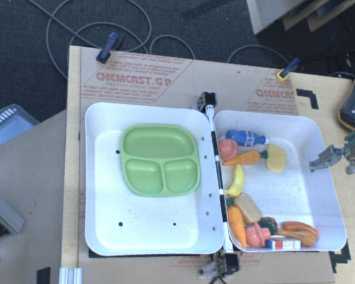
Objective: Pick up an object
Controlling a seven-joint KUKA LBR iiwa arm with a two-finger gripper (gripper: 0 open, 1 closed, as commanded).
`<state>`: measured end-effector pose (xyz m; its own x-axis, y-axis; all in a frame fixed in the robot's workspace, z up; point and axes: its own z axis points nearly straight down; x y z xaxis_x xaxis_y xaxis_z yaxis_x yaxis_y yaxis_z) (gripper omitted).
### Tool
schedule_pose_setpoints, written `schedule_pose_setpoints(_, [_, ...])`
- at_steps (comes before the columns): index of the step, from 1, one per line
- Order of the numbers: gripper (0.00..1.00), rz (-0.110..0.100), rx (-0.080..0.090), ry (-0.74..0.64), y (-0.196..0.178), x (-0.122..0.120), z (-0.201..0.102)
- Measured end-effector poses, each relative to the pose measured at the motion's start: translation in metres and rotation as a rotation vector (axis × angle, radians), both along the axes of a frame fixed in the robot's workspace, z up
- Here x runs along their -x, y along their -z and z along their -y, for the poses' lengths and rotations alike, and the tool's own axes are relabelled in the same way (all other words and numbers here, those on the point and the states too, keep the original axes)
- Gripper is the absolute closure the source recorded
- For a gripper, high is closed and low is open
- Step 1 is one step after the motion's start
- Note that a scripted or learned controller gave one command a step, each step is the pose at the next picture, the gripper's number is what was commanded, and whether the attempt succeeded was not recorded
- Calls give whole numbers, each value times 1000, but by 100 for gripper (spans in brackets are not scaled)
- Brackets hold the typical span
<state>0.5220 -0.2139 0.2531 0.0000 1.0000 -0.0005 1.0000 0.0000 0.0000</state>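
Pincer (332, 157) at right rim of right bin (322, 182), near surface's right edge; grey fingers spread apart, nothing between them. Poised over rim, apart from all objects.

Right bin: objects crowded along left wall and front edge. Blue bottle (246, 138) toward back-left, lying flat. Pink ball (227, 149) just below it, touching orange carrot (245, 158). Yellow lemon piece (276, 159) just right of carrot tip. Banana (236, 181) against left wall, mid-bin. Tan bread piece (248, 207), second carrot (236, 224), pink item (255, 235) and hot dog (299, 232) bunched at front edge. Centre and right side of bin floor bare: open room between pincer and pile.

Left bin (97, 211): green divided tray (161, 159) toward back, front half bare.
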Motion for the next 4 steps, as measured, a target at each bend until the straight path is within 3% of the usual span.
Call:
schedule_pose_setpoints(1, [0, -2, -1, 1, 118, 43, -36])
schedule_pose_setpoints(2, [0, 1, 0, -1, 107, -4, -103])
schedule_pose_setpoints(3, [0, 2, 0, -2, 68, -115, -152])
schedule_pose_setpoints(4, [0, -1, 0, 0, 169, -72, -120])
